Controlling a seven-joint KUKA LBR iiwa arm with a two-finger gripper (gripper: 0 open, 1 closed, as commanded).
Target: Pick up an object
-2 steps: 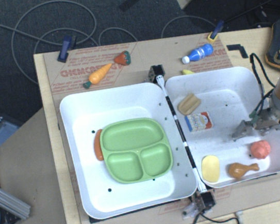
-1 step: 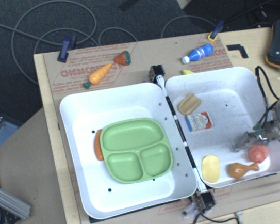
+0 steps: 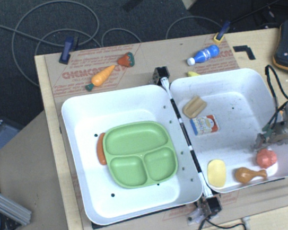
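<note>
The right bin (image 3: 225, 86) holds a tan bread piece (image 3: 194, 106), a small red and blue carton (image 3: 205, 125), a yellow oval piece (image 3: 216, 172), a brown drumstick (image 3: 249, 175) and a pink-red round fruit (image 3: 267, 158). My gripper (image 3: 267, 140) reaches in from the right edge and hangs low over the bin's right side. It is just above the pink fruit and apart from the other items. Nothing shows in its grasp.
The left bin (image 3: 84, 147) carries a green divided plate (image 3: 140, 153) with an orange sausage-like toy (image 3: 101, 148) at its left side. On the board behind the bins lie a toy carrot (image 3: 101, 76), a red toy (image 3: 126, 60) and a blue bottle (image 3: 204, 54).
</note>
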